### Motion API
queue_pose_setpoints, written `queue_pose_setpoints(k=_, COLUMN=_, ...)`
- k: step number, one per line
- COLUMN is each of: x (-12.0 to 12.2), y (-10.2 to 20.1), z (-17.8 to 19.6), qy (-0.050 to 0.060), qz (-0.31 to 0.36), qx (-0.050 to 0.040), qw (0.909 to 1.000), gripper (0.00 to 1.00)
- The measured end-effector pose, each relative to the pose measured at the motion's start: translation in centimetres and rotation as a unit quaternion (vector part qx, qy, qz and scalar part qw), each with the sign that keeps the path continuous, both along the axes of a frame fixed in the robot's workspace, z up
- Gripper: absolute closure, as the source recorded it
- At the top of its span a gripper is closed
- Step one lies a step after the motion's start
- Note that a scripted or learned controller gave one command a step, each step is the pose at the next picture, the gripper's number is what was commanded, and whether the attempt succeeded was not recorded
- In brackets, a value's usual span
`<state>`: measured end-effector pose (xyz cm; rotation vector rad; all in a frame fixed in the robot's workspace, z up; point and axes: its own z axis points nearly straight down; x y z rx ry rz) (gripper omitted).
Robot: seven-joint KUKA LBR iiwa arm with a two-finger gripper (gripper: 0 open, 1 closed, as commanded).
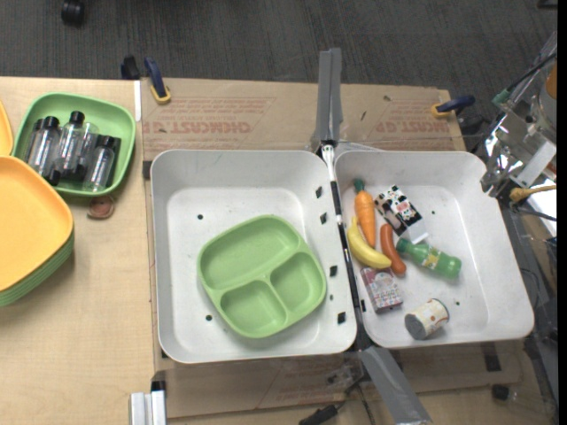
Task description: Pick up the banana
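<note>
We see the banana (366, 247) in the right bin (478, 321), touching a carrot (366, 212); a green divided plate (260, 275) fills the left bin (177, 326).

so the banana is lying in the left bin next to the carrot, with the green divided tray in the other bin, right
Not quite. The camera view shows the banana in the right bin, beside the carrot. It is the green divided tray that sits in the left bin.
</note>
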<state>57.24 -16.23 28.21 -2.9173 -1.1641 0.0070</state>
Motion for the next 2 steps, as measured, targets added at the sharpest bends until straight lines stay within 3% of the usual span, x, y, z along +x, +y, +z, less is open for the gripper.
queue_pose_setpoints(k=1, x=-0.9, y=0.0, z=-0.5, qy=0.001, qz=-0.169, qx=-0.0006, qw=0.9856, gripper=1.00)
queue_pose_setpoints(k=2, x=-1.5, y=-0.8, z=0.5, qy=0.000, qz=-0.275, qx=-0.0012, qw=0.9616, gripper=1.00)
